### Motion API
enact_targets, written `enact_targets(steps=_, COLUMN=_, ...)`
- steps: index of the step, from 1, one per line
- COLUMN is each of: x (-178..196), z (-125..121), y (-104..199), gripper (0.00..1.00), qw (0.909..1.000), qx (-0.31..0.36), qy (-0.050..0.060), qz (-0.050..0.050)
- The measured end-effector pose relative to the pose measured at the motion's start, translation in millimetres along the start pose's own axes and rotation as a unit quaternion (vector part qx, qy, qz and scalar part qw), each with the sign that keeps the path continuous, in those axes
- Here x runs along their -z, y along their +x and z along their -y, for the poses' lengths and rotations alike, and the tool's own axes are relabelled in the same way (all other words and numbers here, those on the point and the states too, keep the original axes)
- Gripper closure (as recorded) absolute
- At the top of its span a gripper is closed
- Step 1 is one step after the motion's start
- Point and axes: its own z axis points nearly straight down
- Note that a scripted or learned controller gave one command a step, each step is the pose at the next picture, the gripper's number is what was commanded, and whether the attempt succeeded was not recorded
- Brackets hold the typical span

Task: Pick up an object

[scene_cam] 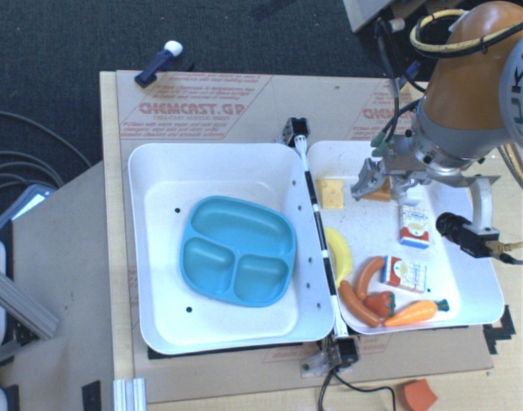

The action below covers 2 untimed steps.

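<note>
Two shallow white bins sit side by side on the bench. Nearest the camera, along the right bin's (492, 302) front edge, lie an orange plastic carrot (413, 313), two red-orange sausages (362, 291) and a small red-and-white carton (406, 274). A yellow banana (337, 254) rests against the divider. Further back stand a second small carton (414, 227) and a pale yellow cheese block (331, 193). The left bin (150, 229) holds a blue sectioned plastic tray (238, 250). The grey gripper (374, 181) hovers over the right bin's far part, beside an orange-brown item; whether its fingers grip anything cannot be told.
</note>
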Motion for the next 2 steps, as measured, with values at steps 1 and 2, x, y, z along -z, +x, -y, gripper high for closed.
enact_targets(steps=1, x=-8, z=53, y=17, gripper=1.0, qw=1.0, qx=0.0, qy=0.0, qz=0.0)
enact_targets(steps=2, x=9, z=65, y=-3, gripper=1.0, qw=1.0, qx=-0.001, qy=-0.001, qz=0.0)
